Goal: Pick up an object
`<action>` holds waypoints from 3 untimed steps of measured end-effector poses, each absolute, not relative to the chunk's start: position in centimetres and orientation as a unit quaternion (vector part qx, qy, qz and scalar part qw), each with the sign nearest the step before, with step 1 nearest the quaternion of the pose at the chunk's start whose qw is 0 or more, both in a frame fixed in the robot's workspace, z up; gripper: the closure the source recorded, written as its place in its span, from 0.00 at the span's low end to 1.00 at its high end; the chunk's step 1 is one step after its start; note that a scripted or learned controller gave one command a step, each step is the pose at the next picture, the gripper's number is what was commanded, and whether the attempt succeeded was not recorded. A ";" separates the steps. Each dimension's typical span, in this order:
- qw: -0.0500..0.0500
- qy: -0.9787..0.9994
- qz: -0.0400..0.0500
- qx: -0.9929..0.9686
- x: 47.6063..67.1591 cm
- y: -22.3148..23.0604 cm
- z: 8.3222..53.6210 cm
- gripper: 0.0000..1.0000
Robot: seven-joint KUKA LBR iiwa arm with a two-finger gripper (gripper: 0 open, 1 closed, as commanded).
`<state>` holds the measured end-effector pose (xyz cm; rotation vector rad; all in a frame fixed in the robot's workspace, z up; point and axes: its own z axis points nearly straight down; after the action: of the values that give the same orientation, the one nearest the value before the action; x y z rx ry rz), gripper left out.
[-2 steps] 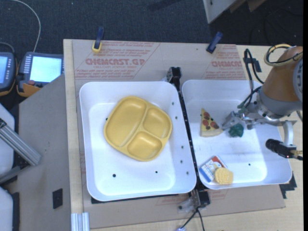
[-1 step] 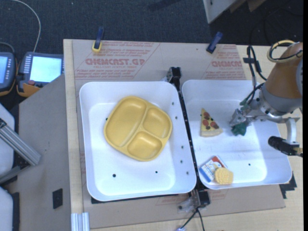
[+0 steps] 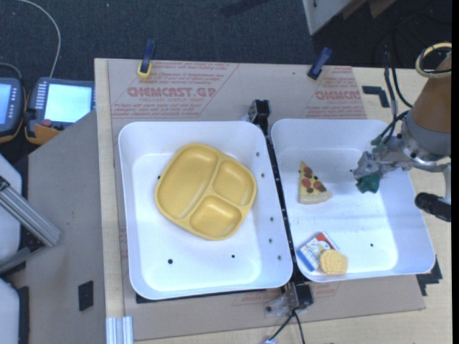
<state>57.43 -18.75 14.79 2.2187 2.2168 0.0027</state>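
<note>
Camera view, end effector: the end effector [image 3: 371, 172] hung over the right bin [image 3: 409, 264], near its far right part, reaching in from the right on the grey arm [image 3: 430, 131] with its orange band
Camera view, grip: a small dark green object [image 3: 369, 184] sat right at the fingertips and seemed caught between them; the fingers looked drawn close around it, though the metal parts blurred together there
Camera view, green object: small, dark green, shape too small to tell; it showed just below the fingers against the white bin floor
Camera view, right bin contents: a pizza slice toy [image 3: 311, 183] lay left of the end effector, apart from it; a small printed packet [image 3: 313, 248] and a round yellow cracker [image 3: 333, 262] lay touching at the near edge
Camera view, left bin: the left bin [image 3: 143, 264] held a yellow divided plate [image 3: 206, 190], lying flat
Camera view, table: both bins rested side by side on the table [image 3: 215, 84], covered with brown printed board
</note>
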 end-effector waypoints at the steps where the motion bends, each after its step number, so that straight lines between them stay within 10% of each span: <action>1: 0.004 0.707 0.001 0.707 58.3 -19.4 20.7 1.00; 3: -0.002 0.709 0.000 0.705 58.2 -14.0 22.9 1.00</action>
<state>58.21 -14.03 22.89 2.2187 2.2294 -0.0006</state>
